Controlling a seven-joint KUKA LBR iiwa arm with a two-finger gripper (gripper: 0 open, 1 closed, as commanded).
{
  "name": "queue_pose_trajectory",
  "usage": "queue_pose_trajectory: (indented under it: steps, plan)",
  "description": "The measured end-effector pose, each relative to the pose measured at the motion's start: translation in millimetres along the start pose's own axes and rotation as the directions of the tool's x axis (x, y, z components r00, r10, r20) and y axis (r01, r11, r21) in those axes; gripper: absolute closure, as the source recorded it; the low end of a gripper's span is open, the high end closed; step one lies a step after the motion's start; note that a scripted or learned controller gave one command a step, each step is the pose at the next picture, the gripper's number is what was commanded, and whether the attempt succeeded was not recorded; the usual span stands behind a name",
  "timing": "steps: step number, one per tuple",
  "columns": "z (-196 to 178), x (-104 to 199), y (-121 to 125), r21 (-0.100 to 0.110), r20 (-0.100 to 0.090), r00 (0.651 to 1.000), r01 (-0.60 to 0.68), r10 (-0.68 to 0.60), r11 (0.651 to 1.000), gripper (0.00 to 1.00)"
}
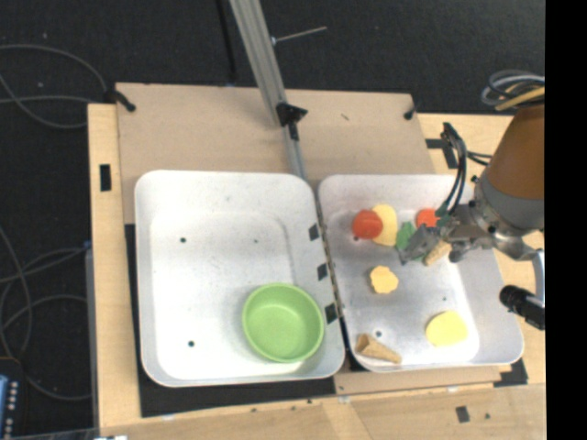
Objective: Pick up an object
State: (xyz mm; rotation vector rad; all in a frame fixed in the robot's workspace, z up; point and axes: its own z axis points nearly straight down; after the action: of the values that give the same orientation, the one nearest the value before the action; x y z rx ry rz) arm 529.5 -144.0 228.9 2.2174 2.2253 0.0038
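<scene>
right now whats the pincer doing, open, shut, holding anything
Pincer: cannot be told; it sits low in the right white bin, among the small toy pieces beside the red round toy.

A bowl (282,322) sits in the left bin (183,209), toward its right front corner.

- No text can be read anywhere in this view: no words, no numbers, no brand marks.
- The left white bin (183,209) carries only a few small dark dots on its floor, and those are not letters.
- The right white bin (477,337) has a plain surface, with nothing printed on it.
- The green bowl (282,323) is plain, with no label.
- The tabletop (202,126) has some small black marks at its edges and corners, too small to tell whether any is writing.
- The orange band (525,154) on the arm looks plain, with no logo legible.
</scene>
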Motion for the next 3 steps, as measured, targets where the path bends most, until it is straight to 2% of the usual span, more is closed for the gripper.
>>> queue_pose_trajectory:
  steps: [1, 2, 3]
  plan:
    - [0, 0, 0, -0.001, 0.000, 1.000, -0.001, 0.001, 1.000, 0.00]
    - [46, -9, -5, 0.005, 0.004, 1.000, -0.005, 0.005, 1.000, 0.00]
    - [95, -8, 3, 0.006, 0.004, 1.000, -0.007, 0.007, 1.000, 0.00]
